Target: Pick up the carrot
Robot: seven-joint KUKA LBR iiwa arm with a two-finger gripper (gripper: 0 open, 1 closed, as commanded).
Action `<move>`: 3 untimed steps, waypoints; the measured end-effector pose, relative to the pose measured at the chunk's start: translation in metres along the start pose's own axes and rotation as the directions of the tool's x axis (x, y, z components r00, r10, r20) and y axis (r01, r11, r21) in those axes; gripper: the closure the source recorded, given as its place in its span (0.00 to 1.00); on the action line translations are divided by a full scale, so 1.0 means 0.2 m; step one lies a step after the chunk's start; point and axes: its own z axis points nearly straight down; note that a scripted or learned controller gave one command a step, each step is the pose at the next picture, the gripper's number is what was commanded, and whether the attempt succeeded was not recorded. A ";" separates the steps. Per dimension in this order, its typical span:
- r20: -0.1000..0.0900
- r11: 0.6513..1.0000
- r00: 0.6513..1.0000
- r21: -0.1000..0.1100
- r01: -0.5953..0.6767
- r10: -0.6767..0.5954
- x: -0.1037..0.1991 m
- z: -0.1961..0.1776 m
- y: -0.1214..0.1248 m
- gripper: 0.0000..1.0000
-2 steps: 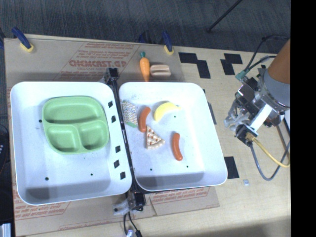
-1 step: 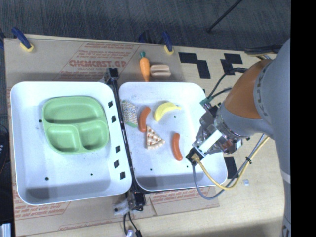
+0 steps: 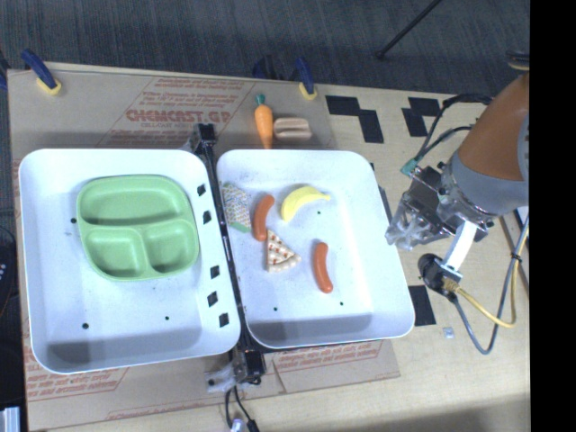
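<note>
Left bin: you have a green divided tray lying flat in its middle. The tray has three compartments, one long one on the far side and two smaller ones on the near side, with nothing in them that you can see.

Divider: the two bins meet along a black strip running near to far, so the toy food is all kept to the right of it.

Carrot: your target is not in either bin. It lies on the cardboard just beyond the far rim of the right bin, orange with a green top pointing away from you. A small pink-and-brown toy, maybe a sandwich, sits just to its right.

Right bin: loose in it you have a speckled piece by the left wall, a sausage, a pizza slice touching or nearly touching the sausage's near end, a banana and a second sausage apart on the right.

Gripper: it hangs outside the right bin, beside its right rim and well apart from the carrot. You cannot tell from here whether it is released or clenched; nothing shows in it.

Judgement: the pick looks not yet begun; you would need a move left and far, past the bin's corner.
</note>
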 end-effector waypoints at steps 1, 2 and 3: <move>0.000 0.980 0.980 0.004 -0.200 0.200 0.10 0.01 -0.23 1.00; 0.000 0.955 0.955 -0.001 0.298 -0.298 -0.02 -0.33 -0.13 1.00; 0.000 0.994 0.994 0.003 0.111 -0.111 0.31 0.16 -0.36 1.00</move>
